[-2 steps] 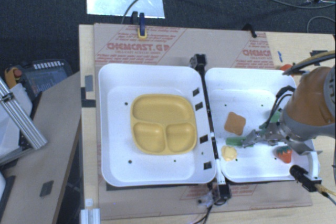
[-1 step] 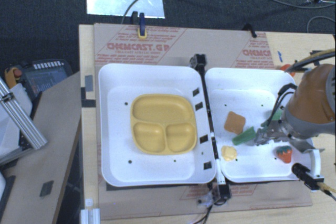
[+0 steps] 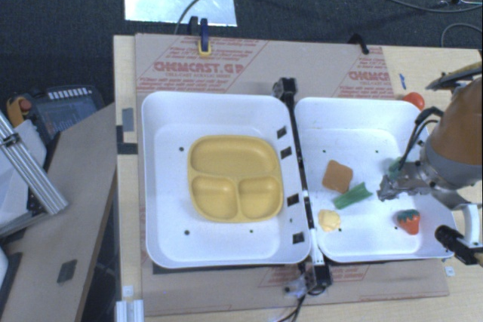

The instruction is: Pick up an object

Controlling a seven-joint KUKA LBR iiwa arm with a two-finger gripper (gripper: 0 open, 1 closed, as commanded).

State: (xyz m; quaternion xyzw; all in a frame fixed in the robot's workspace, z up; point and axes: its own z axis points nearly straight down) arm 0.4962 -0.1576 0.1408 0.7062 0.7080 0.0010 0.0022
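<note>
1. The table, topped with printed cardboard, carries two white bins; dark carpet lies beyond, toward the frame's top.
2. The left bin holds a yellow divided tray, with bare floor around it.
3. In the right bin, the pincer hovers; its grip can't be judged.
4. Nearby lie a green piece, brown block, yellow lump and red-orange toy.

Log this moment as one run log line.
tool low in right bin | by green piece | strawberry, brown block, yellow piece loose | tray in left bin
</note>
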